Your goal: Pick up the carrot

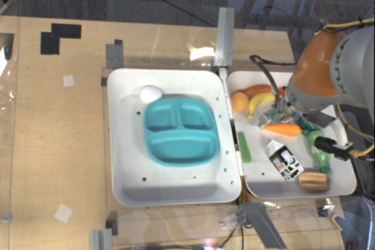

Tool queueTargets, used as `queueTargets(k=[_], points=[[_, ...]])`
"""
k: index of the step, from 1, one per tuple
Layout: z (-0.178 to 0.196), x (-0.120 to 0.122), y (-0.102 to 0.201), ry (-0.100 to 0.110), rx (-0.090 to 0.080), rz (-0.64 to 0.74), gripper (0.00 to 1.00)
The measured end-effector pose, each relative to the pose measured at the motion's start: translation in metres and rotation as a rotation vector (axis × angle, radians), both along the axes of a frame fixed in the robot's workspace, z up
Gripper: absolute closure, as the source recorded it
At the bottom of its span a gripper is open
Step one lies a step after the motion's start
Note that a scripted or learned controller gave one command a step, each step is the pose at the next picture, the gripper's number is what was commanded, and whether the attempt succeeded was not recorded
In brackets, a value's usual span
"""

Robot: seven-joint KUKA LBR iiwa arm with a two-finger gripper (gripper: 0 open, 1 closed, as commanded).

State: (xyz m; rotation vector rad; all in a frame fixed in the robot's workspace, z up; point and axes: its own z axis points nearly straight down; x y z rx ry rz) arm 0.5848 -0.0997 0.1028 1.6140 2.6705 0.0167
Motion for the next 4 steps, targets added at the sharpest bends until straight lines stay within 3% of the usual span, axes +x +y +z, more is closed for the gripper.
queueTargets(k=[1,2,3,4], points=[[-0.012,-0.015,0.009,0.005,-0.005,0.142,1.0],[0.086,-0.044,0.075,0.009,0.004,0.008,1.0],[0.083,-0.045,0.073,0.016,0.002,0.005,0.0],[0.083,-0.021,0.04,0.017,0.002,-0.086,0.0]])
